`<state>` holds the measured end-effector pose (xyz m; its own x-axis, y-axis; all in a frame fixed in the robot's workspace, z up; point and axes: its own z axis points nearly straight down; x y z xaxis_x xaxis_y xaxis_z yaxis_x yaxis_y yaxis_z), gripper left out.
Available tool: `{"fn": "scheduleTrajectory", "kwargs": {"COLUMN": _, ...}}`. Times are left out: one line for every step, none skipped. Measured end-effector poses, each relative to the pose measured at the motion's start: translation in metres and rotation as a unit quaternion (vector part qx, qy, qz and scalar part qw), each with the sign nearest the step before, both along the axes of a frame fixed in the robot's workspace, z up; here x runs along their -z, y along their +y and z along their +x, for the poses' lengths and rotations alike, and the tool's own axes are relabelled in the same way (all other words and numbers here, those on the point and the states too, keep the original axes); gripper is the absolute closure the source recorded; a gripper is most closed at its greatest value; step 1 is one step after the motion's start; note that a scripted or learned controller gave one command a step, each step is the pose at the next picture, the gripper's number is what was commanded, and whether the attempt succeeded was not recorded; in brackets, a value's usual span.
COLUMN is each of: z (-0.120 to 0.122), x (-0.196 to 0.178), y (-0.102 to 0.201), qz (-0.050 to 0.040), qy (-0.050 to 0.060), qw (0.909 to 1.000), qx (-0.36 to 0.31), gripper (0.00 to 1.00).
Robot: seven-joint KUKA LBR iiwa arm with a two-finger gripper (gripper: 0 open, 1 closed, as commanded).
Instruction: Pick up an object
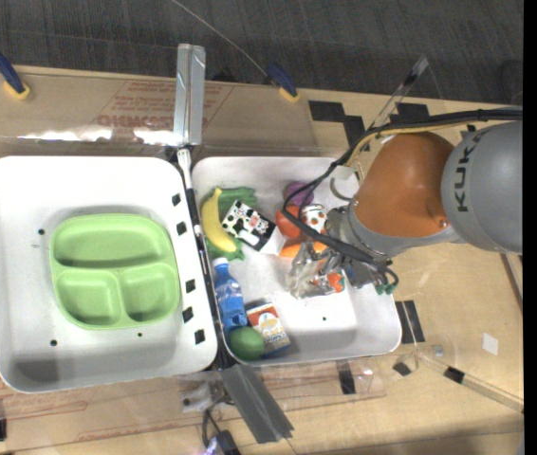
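Over the right bin [373, 335], the gripper [314, 278] is hanging low among orange and purple objects [294, 218]; whether it is gripping anything cannot be told. Crowding the bin's left wall are a banana [214, 222], a black-and-white spotted toy [246, 224], a blue bottle [229, 297], a small carton [270, 328] and a green ball [246, 342]. Bare floor is showing toward the near right corner. A green divided tray [114, 270] is lying in the left bin [12, 188].

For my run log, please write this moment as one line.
arm: over right bin | gripper: low among toys, grasp unclear | banana: near divider | left bin: green tray
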<state>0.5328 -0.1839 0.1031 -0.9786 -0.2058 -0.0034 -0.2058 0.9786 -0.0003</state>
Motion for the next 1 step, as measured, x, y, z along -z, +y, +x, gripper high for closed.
{"fn": "scheduleTrajectory", "kwargs": {"z": 0.0373, "x": -0.1256, "y": 0.0042, "qz": -0.0008, "qy": -0.002, "qw": 0.9898, "qx": 0.143, "gripper": 1.0}}
